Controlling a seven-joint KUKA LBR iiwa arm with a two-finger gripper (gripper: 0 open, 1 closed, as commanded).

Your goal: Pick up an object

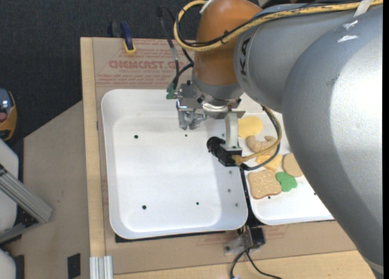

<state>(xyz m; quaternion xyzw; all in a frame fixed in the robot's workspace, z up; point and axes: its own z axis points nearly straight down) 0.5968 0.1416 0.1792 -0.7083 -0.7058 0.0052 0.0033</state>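
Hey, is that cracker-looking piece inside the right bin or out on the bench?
Inside. The cracker lies flat on the right bin floor, near its left wall, beside a green piece.

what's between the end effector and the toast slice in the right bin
In the camera view, the raised divider between the bins separates the end effector from the toast slice.

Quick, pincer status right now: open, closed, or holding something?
Pincer: cannot be told from this angle; it sits over the far edge of the left bin, with nothing visibly held.
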